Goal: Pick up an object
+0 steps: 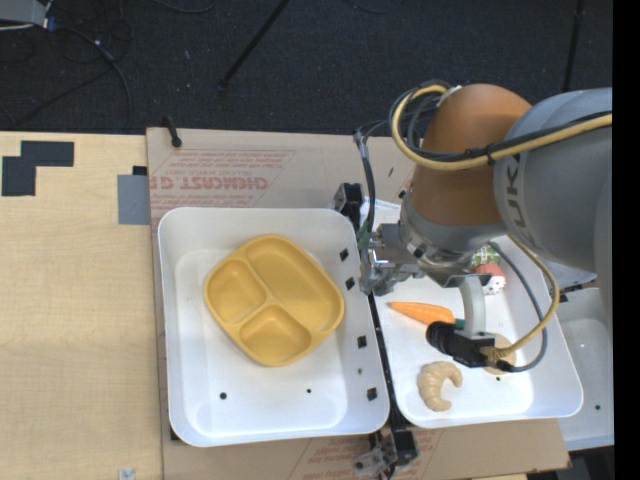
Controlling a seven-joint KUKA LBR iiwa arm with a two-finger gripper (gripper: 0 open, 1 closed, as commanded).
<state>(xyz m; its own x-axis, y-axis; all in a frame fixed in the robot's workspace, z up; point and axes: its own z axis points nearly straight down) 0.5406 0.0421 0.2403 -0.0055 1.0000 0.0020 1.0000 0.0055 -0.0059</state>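
My gripper hangs low over the left edge of the right bin, beside the divider between the two bins, and the wrist above hides most of it. An orange carrot lies in the right bin just right of the gripper and a little nearer the camera. A pale croissant rests toward that bin's front. A small red, green and white object peeks out from behind the arm at the bin's right side.
The left bin holds a yellow divided plate at its middle. The big grey arm with its orange band covers the back of the right bin. Brown cardboard lies under both bins.
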